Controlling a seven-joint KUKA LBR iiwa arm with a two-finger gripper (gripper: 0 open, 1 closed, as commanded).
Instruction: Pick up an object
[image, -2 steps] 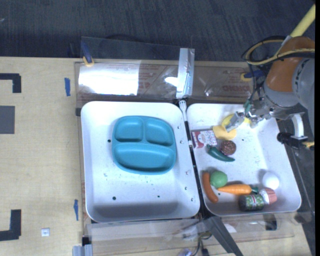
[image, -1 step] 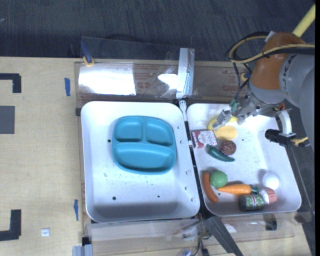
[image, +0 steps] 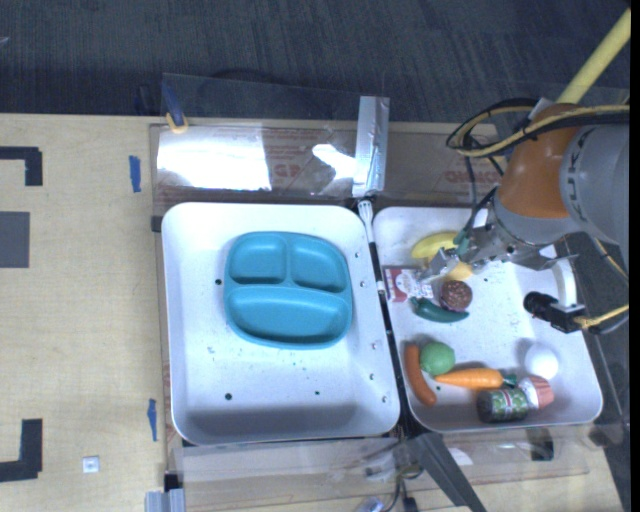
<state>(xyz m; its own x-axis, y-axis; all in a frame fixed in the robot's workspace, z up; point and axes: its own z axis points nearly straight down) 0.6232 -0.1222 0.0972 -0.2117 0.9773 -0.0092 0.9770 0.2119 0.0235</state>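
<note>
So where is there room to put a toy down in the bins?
The left bin has bare floor all around the blue tray, widest along its near edge. The right bin is crowded: banana, carrot and bottle, with a small bare patch mid-right.

Lab: taped bench (image: 70, 300), 2 bins (image: 200, 400)
</note>
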